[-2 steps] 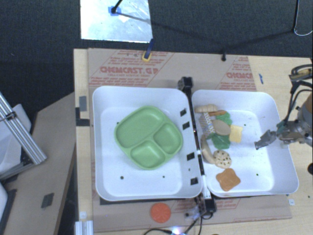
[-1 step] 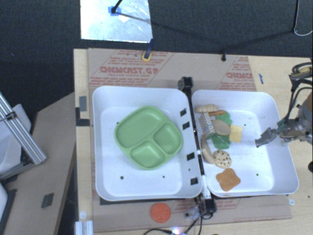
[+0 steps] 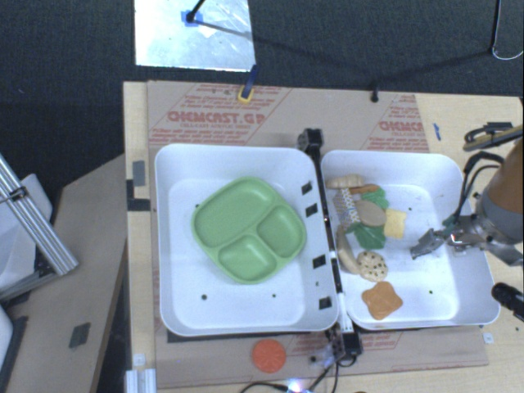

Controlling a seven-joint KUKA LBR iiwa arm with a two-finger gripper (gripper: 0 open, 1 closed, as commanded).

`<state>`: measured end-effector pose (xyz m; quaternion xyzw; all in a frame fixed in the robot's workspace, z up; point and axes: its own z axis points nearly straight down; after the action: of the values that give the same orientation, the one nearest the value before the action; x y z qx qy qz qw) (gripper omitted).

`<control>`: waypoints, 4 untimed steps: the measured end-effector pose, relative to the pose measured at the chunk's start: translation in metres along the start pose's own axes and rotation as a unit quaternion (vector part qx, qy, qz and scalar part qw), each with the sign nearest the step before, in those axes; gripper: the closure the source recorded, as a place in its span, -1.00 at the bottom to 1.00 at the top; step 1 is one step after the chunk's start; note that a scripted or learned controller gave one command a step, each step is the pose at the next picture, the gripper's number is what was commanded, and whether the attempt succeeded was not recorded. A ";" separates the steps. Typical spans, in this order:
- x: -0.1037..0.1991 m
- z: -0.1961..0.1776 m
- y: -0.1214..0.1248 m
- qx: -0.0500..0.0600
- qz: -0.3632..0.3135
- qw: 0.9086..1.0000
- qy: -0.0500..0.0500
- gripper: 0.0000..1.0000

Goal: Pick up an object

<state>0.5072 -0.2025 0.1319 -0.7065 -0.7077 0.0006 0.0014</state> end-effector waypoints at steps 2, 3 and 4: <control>0.000 0.037 0.002 -0.003 0.000 1.000 -0.001 1.00; 0.002 -0.009 0.009 -0.005 -0.001 1.000 -0.002 1.00; 0.002 -0.054 0.016 -0.005 -0.002 1.000 -0.002 1.00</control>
<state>0.5232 -0.2007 0.1856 -0.7052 -0.7090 -0.0014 -0.0032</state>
